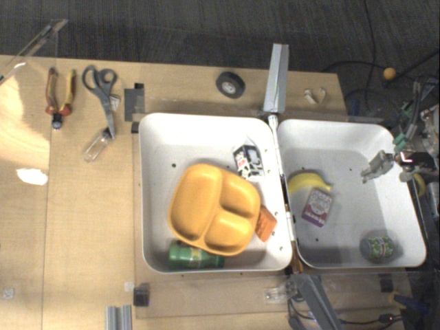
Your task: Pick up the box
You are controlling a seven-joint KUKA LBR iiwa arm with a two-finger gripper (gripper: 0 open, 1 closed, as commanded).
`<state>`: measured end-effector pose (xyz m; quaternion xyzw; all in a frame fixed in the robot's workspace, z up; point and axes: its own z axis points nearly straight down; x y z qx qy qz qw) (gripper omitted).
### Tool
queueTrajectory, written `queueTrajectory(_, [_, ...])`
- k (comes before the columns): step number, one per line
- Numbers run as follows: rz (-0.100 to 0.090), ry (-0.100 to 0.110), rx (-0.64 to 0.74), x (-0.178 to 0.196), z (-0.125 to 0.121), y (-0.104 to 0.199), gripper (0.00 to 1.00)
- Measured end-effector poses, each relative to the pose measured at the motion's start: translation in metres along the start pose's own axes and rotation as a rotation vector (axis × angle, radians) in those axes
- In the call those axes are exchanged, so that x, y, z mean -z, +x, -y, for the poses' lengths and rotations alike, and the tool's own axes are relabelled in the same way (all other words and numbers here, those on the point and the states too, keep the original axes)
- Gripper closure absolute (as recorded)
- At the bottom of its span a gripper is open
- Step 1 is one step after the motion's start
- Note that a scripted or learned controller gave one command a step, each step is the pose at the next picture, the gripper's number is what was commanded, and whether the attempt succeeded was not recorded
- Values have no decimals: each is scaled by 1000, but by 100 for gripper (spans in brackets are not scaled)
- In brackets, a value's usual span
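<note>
small purple carton box, flat, beside curved banana

A robotics lab or workshop: a plywood bench bears two white bins, with scissors, pliers and a tape roll at its far side, and cables over dark carpet.

Print on the purple box is too small to read.
</note>
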<state>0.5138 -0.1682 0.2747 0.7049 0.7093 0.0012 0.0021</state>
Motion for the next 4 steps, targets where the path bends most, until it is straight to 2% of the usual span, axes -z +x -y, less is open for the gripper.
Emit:
queueTrajectory(1, [-1, 2, -16, -149, -33, 9, 0])
queueTrajectory(2, [-1, -14, -66, -184, -7, 84, 0])
queueTrajectory(3, [2, -21, -65, -173, -9, 83, 100])
queueTrajectory(4, [-1, -2, -61, -55, 4, 116, 100])
